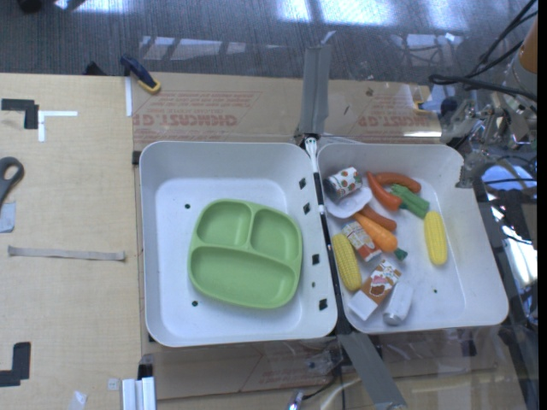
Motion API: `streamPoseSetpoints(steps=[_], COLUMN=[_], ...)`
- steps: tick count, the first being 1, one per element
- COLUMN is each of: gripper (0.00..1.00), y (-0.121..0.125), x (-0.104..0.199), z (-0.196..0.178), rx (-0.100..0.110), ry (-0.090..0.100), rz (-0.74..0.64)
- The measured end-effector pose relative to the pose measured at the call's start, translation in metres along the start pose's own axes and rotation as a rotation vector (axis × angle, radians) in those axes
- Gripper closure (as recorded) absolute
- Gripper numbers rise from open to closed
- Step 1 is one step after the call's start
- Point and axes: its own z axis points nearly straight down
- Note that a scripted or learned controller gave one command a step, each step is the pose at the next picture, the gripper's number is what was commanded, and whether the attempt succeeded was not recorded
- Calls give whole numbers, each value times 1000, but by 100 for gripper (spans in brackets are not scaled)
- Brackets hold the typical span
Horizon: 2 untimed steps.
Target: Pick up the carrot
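Pincer (468,173) at right bin's (466,301) edge, two carrots (382,229), two corncobs (346,261)

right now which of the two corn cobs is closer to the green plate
The corn cob lying along the right bin's left wall; the other corn cob lies further right.

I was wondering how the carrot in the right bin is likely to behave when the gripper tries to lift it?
The carrot looks like smooth moulded plastic, so it is probably stiff, light and a little slippery. Its rounded, tapered shape suggests it may roll or pivot if nudged. It lies against a small carton, which could shift too.
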Motion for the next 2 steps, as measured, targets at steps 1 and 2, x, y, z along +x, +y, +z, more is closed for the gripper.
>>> streamPoseSetpoints(steps=[1, 2], gripper=[0, 0], y=[58, 99], x=[18, 47], z=[153, 156], rx=[-1, -1], ry=[0, -1], rz=[-365, -159])
